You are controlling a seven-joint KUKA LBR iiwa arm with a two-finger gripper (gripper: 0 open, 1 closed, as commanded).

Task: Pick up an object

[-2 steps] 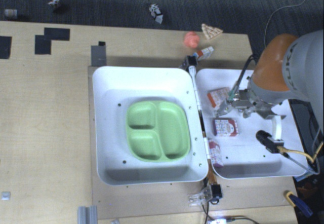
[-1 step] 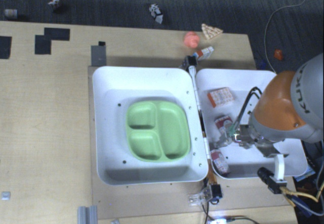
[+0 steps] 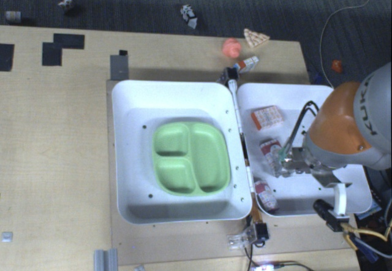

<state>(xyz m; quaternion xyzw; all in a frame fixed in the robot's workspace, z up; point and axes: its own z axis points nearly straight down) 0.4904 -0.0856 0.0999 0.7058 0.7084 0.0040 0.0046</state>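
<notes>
My gripper reaches down into the right bin from the right, under the arm's orange band. It hangs over a small red and white packet at the bin's middle left. An orange and white box lies further back in the same bin. Another small red and white item sits near the bin's front left corner. The wrist hides the fingertips.
The left bin holds a green sectioned plate. On the bench behind the bins lie a pink ball, a wedge-shaped toy and a small tube. A cable loops over the right bin's far side.
</notes>
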